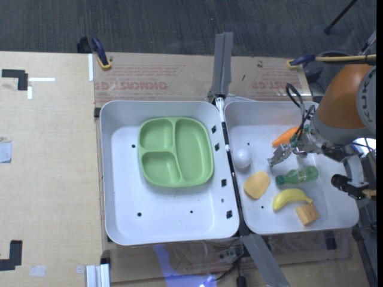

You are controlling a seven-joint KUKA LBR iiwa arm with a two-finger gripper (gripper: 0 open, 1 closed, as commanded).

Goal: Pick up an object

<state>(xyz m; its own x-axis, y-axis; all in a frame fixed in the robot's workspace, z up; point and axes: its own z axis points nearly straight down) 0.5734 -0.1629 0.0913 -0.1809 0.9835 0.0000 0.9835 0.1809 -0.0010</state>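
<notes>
My gripper (pixel 279 157) hangs over the middle of the right bin (pixel 335 220), open, with nothing between its fingers. Just below it lies a green bottle (pixel 297 176) on its side. An orange carrot (pixel 285 136) lies just behind the gripper, partly hidden by the wrist. A white ball (pixel 242 158) rests to the gripper's left, by the bin's left wall. Nearer the front are a yellow potato-shaped piece (pixel 257 185), a banana (pixel 291 198) and a tan block (pixel 307 213).
The left bin (pixel 119 208) holds a green divided plate (pixel 176 152). A grey divider (pixel 226 154) runs between the bins. The arm's orange band (pixel 347 97) looms over the right bin's back right corner, with cables beside it.
</notes>
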